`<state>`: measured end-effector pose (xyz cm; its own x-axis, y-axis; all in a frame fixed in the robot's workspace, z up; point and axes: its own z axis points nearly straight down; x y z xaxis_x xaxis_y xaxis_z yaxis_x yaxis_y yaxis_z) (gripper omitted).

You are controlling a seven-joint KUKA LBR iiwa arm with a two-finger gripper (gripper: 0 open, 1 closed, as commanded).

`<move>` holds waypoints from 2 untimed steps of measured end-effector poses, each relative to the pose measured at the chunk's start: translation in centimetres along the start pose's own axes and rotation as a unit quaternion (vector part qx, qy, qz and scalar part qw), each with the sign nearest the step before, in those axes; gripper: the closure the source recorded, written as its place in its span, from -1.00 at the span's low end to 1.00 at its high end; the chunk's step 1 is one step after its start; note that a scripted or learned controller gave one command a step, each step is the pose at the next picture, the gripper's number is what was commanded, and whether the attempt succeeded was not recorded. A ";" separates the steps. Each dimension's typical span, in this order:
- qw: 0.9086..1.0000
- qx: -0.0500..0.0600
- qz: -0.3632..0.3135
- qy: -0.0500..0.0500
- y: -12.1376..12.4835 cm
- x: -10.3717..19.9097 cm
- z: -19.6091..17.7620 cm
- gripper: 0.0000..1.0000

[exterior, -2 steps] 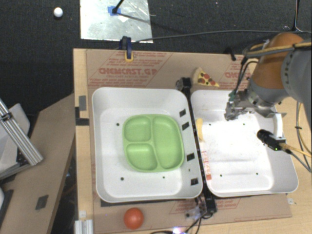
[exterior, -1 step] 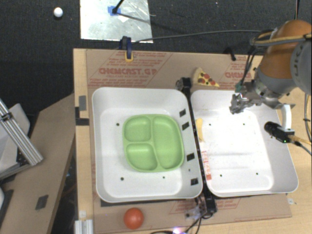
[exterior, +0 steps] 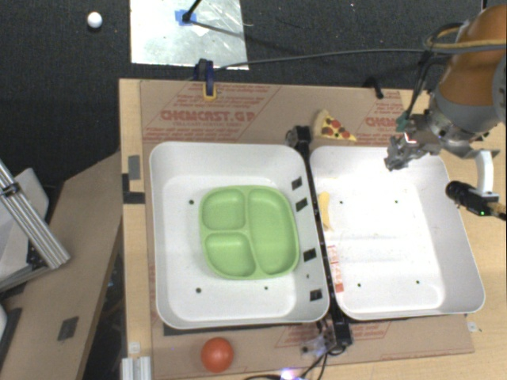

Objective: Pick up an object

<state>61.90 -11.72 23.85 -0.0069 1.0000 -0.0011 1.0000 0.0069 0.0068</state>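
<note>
A small yellow object (exterior: 324, 210) lies in the right bin (exterior: 412, 291) against its left wall. A green divided plate (exterior: 248, 231) rests in the left bin (exterior: 178, 291). My gripper (exterior: 394, 160) hangs over the far right corner of the right bin, well away from the yellow object. A toy pizza slice (exterior: 333, 127) lies on the board behind the bins. A red ball (exterior: 216, 354) sits on the board in front of the left bin.
The arm (exterior: 467, 77) comes in from the upper right over the right bin's far edge. A black part (exterior: 473, 197) sticks out by the right bin's right rim. A metal frame (exterior: 32, 220) stands at the left.
</note>
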 end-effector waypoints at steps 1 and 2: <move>1.000 0.003 -0.001 0.001 -2.4 5.6 -0.3 1.00; 1.000 0.004 -0.001 0.002 -3.2 11.0 0.7 1.00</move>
<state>58.63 -0.73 23.14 -0.0092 1.0000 0.0020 1.0000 0.0092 -0.0003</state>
